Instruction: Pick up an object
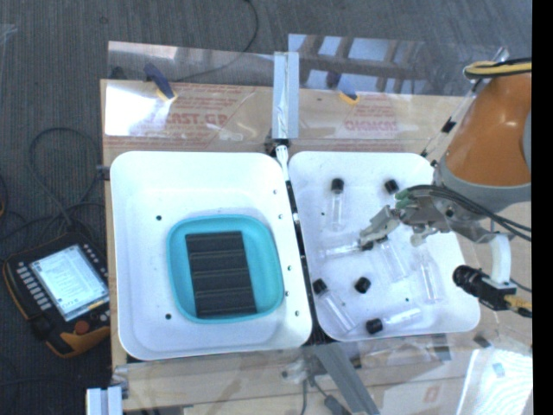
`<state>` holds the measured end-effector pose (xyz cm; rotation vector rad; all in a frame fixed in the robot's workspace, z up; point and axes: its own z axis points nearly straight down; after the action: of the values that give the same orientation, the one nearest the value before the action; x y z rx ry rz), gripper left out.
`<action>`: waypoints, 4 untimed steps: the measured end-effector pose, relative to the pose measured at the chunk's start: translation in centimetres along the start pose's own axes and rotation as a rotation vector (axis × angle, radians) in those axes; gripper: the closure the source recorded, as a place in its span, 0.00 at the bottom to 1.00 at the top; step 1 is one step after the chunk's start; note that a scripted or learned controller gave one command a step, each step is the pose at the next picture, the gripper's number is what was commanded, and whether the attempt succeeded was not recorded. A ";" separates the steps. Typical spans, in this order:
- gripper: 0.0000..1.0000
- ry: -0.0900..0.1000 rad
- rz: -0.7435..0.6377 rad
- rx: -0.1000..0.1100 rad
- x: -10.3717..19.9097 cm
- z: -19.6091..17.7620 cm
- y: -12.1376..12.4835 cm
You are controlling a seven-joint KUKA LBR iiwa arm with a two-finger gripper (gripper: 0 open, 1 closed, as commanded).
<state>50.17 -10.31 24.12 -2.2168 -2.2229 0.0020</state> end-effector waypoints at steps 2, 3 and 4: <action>0.00 -0.003 -0.129 -0.030 -3.7 12.7 4.8; 0.00 -0.004 -0.156 -0.019 -3.9 15.0 7.8; 0.00 -0.008 -0.245 -0.017 -6.9 15.0 3.7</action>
<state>53.88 -17.17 9.11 -1.9396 -2.4908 -0.0088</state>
